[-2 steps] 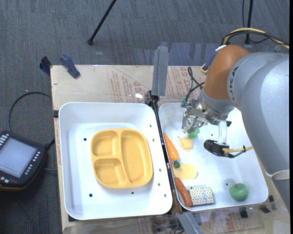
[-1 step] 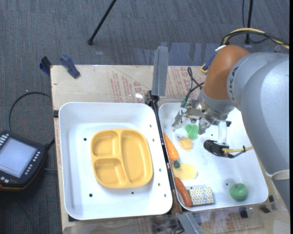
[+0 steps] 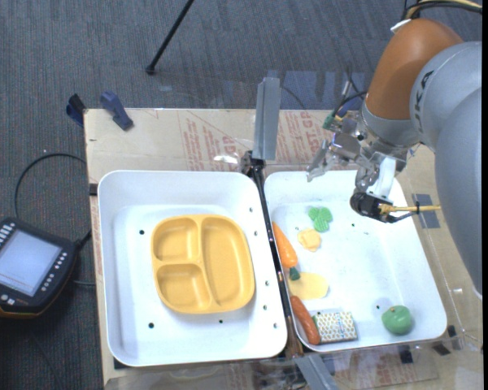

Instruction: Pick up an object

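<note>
My gripper (image 3: 318,168) hangs over the far edge of the right bin (image 3: 390,258), nearer to the corner where the two bins meet. It is tilted, with the tip pointing down and to the left of the view. Whether it is wide or narrow I cannot tell from this angle.

The objects to pick lie in the right bin, below me. The closest one is a green leafy piece (image 3: 320,216), near the tip but apart from it. Just beside it, toward the front, is a small yellow piece (image 3: 309,240). An orange carrot (image 3: 285,248) lies along the left wall of this bin, and a small dark green thing (image 3: 294,273) is at its front end. A pale yellow flat piece (image 3: 310,285) lies just beside that one. At the front there is a red-orange long piece (image 3: 305,320), touching a small patterned box (image 3: 336,326). A round green fruit (image 3: 397,319) sits in the front right corner, well apart from the others.

In the left bin (image 3: 114,218) lies a yellow divided plate (image 3: 202,265), about in the middle.
</note>
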You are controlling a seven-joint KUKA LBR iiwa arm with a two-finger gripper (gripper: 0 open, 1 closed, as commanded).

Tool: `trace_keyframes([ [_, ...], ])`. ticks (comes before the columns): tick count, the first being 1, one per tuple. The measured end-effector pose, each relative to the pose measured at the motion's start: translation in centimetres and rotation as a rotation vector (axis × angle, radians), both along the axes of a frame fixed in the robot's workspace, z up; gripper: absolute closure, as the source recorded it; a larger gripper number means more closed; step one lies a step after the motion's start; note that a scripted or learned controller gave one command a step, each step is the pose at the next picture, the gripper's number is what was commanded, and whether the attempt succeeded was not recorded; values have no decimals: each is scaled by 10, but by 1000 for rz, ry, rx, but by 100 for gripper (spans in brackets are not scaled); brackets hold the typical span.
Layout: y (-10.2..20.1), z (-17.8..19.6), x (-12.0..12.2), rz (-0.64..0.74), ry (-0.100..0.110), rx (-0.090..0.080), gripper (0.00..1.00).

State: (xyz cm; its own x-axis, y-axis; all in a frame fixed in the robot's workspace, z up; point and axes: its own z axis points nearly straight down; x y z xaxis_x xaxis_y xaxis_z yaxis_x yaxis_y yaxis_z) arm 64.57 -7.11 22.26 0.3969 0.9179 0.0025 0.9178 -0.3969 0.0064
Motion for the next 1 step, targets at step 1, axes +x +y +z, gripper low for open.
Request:
trace_keyframes([
  [1, -26, -88, -13, 128, 20, 2, 0],
])
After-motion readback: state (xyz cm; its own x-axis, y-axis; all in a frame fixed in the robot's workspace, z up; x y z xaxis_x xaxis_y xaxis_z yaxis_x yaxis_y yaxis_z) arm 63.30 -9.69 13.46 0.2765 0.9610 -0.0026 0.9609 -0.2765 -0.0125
